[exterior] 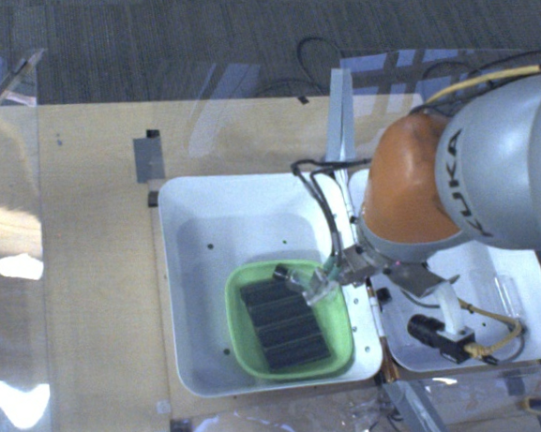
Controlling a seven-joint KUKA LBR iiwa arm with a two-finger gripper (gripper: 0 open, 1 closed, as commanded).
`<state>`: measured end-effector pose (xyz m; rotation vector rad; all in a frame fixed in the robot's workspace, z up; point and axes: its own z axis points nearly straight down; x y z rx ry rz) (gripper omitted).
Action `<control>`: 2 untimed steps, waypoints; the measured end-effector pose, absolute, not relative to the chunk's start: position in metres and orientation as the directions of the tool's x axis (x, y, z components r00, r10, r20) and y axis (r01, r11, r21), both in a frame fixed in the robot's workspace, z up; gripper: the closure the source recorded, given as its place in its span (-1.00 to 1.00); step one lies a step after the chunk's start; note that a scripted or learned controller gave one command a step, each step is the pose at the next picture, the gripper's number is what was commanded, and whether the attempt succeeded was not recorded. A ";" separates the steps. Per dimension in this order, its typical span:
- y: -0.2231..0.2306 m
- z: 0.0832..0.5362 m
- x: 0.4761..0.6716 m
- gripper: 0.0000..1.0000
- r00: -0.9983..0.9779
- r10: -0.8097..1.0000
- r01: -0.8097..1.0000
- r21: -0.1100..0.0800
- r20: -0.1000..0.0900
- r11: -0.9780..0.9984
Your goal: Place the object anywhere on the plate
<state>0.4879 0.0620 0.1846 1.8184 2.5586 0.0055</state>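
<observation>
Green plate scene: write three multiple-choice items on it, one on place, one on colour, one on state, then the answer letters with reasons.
1. The square green plastic plate lies in:
A. the left white bin
B. the right white bin
C. the wooden bench

2. The ridged rectangular object on the plate is:
A. red
B. dark grey
C. yellow

3. That object is:
A. standing on end
B. hanging over the bin wall
C. lying flat

Answers: 1 A, the left bin's walls surround the plate. 2 B, dark ribbed slab. 3 C, it rests flat inside the plate's rim.

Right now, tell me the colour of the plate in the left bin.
Green, a light lime shade; the plate shows best in the camera view, with a dark ridged object lying on it.
</observation>
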 end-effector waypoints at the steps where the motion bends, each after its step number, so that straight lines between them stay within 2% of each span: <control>1: 0.011 0.192 0.513 -1.00 -0.314 0.950 0.949 0.008 -0.002 0.314; 2: -0.026 0.209 0.521 -1.00 -0.291 0.957 0.957 0.007 -0.002 0.291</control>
